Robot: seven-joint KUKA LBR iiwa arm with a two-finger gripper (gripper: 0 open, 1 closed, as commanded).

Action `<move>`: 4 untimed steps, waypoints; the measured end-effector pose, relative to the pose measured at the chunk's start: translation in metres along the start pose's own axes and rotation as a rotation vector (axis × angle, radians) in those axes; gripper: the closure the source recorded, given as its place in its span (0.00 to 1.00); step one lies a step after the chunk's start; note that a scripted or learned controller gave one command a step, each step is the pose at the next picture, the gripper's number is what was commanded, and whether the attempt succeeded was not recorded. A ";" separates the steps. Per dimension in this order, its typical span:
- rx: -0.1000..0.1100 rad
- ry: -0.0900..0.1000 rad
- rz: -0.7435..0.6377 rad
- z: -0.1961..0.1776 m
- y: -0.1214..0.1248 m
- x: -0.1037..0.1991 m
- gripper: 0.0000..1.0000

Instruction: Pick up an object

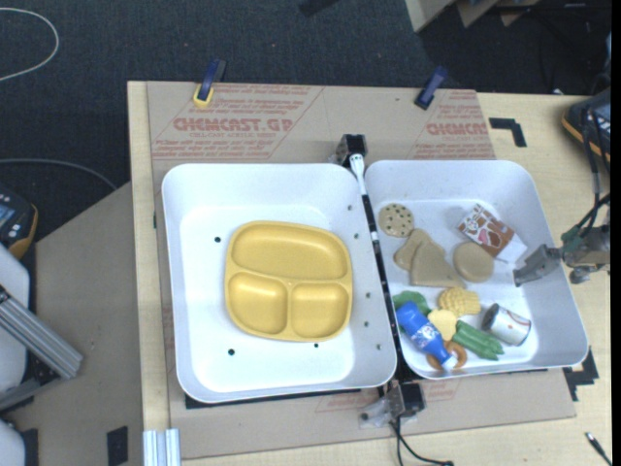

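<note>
I see the gripper at the right bin's edge. The snack packet lies just beside it, untouched. Finger spacing: I cannot tell.

I count two white bins on the bench: the left bin and the right bin. In the left bin I see one yellow tray with three compartments. In the right bin I count about nine small things: one round cookie, one red-and-white packet, two tan pieces of toy bread and, one blue bottle, one yellow waffle-like piece, one green vegetable, one small can, and one orange bit at the bin's near edge. Two clamps and sit on the bench's far edge.
</note>
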State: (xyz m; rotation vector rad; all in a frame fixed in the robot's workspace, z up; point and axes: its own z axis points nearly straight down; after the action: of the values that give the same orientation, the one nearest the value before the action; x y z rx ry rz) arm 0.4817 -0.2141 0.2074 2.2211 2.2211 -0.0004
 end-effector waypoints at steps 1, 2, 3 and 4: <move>0.007 0.004 0.000 0.064 0.001 0.000 0.00; 0.006 0.004 0.000 0.117 0.000 0.002 0.00; -0.002 -0.001 0.001 0.103 0.002 0.000 1.00; -0.006 -0.003 0.000 0.053 -0.007 0.001 1.00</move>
State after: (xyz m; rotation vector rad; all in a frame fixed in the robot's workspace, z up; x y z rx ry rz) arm 0.4750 -0.2131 0.1546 2.2162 2.2168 0.0024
